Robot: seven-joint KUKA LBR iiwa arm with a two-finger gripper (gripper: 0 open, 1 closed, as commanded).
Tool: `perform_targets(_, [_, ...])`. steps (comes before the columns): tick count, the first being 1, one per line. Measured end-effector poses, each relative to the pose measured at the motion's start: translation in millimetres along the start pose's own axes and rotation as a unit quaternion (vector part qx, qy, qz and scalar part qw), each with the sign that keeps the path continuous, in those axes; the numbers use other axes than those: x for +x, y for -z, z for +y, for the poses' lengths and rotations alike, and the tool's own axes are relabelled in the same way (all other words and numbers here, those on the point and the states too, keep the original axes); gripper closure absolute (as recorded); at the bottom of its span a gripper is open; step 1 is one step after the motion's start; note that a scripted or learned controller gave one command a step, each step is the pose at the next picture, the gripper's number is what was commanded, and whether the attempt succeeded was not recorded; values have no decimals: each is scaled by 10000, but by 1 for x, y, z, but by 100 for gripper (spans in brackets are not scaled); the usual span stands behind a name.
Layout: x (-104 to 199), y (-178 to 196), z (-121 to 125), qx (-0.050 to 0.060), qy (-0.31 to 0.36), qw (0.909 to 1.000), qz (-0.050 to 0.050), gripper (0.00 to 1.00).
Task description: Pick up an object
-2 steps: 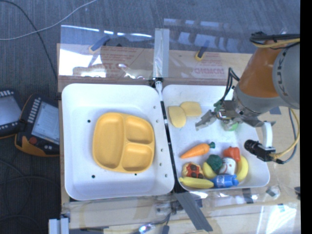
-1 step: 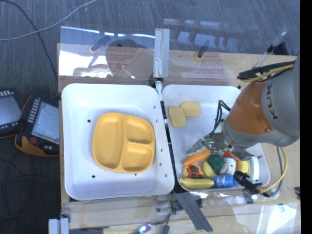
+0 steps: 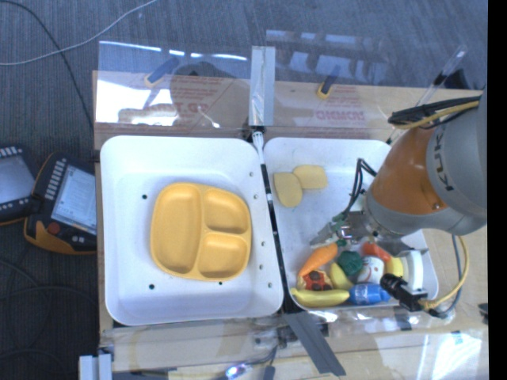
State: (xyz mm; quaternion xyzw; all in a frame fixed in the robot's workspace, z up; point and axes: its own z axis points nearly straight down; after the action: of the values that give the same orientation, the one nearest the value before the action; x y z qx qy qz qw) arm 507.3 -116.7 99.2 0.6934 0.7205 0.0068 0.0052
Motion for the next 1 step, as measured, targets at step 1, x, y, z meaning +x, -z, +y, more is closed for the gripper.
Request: perform_targets(1, [28,84,-20,89,859,9963,6,100])
